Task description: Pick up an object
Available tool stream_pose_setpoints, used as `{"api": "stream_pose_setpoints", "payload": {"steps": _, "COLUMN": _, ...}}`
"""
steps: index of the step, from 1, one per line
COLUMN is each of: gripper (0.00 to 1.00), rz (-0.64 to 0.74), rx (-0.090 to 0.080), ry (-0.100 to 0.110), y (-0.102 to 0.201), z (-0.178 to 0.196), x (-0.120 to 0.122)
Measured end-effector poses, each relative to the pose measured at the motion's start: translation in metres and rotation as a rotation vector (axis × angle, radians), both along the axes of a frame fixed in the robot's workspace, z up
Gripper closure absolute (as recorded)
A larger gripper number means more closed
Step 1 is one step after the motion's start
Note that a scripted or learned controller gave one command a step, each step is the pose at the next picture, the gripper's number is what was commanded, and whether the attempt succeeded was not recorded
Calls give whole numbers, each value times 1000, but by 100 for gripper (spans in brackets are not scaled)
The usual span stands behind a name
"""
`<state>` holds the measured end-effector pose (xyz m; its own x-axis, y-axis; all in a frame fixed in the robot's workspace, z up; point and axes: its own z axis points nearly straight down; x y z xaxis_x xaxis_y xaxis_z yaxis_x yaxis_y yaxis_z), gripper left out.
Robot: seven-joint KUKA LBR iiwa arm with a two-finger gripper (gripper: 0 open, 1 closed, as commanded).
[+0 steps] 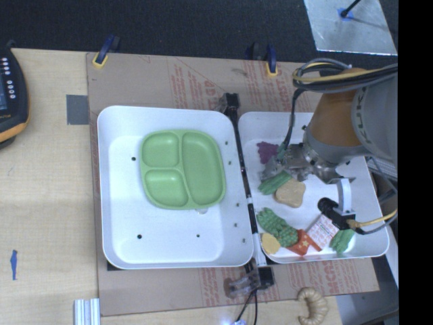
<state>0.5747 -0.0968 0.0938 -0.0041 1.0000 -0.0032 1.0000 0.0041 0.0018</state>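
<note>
Camera view: hanging low over the right bin [308, 214], with the gripper [291, 168] just above a green toy piece [274, 183] near the bin's left wall. Not showing clearly enough to tell whether open or closed. Lying close by: a tan bread-shaped piece [291, 195] touching the green one, and a purple piece [267, 152] just behind it. Probably being light, small and a bit slippery, so pinching across the narrow middle looks best. Crowding on both sides, with the wall near; leaving more open room toward the bin's middle. Sitting well apart in the left bin [122, 202]: a green plate [183, 168].
</note>
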Motion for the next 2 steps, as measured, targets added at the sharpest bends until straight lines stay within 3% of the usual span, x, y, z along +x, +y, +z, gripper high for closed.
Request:
{"api": "stream_pose_setpoints", "payload": {"steps": 1, "gripper": 0, "rz": 2, "rx": 2, "ry": -1, "y": -2, "z": -1, "x": 58}}
{"api": "stream_pose_setpoints", "payload": {"steps": 2, "gripper": 0, "rz": 2, "rx": 2, "ry": 2, "y": -15, "z": -1, "x": 76}}
